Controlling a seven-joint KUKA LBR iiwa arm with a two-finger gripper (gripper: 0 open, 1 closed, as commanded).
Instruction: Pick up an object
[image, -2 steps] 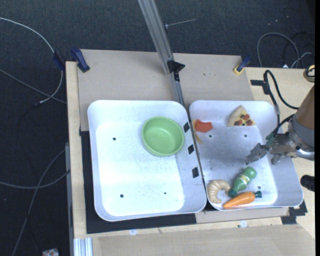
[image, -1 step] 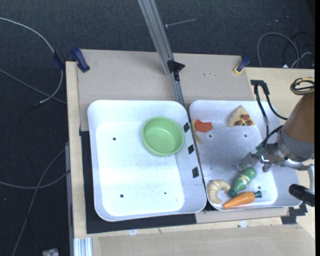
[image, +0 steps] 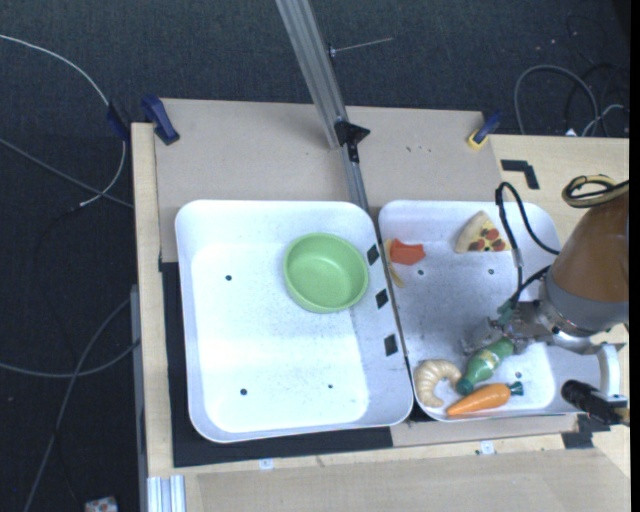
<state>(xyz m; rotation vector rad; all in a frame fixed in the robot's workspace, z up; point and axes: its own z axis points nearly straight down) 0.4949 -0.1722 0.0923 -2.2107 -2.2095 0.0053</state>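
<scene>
On the tan cardboard-topped table (image: 260, 150) over dark carpet, two glossy white plastic bins (image: 215, 400) sit; the end effector (image: 497, 335), state unclear, hovers by a green plastic bottle (image: 481, 364).

left bin (image: 215, 330) mostly open, bowl (image: 325, 271) aside
</scene>
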